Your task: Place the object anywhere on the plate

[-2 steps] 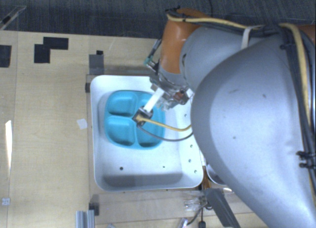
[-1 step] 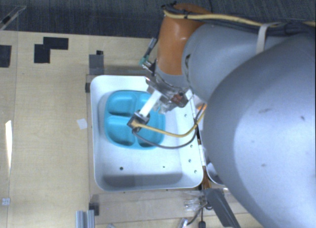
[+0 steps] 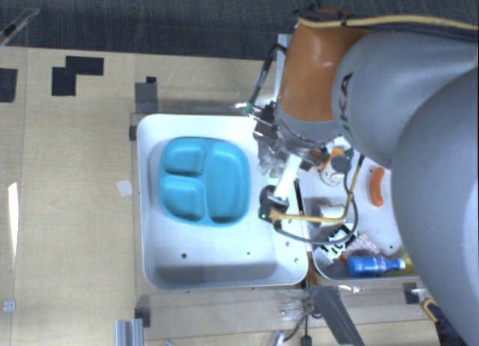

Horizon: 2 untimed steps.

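A blue divided plate (image 3: 203, 180) with three compartments lies in the left white bin (image 3: 157, 262), and nothing rests on it. My gripper (image 3: 268, 157) hangs below the orange wrist band, over the right edge of the left bin, just right of the plate. The wrist blocks the view of its tip, and I see nothing held in it.
The right bin (image 3: 329, 266) is mostly hidden under the arm. In its visible part lie a blue bottle (image 3: 370, 264), an orange piece (image 3: 376, 187), a small white and orange item (image 3: 333, 166) and a patterned object (image 3: 361, 244).
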Each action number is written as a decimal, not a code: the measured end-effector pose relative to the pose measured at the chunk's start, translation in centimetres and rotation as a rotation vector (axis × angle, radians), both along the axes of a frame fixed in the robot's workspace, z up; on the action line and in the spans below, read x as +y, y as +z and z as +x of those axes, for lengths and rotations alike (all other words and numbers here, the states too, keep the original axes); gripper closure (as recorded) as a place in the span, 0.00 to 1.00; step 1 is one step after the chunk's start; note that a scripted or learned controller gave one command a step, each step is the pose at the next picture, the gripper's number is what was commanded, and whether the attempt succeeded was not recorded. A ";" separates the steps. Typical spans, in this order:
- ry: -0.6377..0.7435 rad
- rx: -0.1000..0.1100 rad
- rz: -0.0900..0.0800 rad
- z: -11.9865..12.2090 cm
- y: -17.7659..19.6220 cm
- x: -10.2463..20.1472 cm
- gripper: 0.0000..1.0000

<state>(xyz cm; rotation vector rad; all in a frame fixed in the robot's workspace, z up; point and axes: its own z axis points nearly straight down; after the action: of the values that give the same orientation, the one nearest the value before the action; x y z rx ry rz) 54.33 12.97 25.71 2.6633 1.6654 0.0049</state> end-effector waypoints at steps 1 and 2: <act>0.161 0.004 0.001 -1.1 -15.1 -0.3 1.00; 0.160 0.002 0.000 -1.0 -15.0 -0.4 0.00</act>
<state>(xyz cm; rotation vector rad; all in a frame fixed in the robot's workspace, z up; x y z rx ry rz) 53.32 12.57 10.75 2.5223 1.8743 0.0017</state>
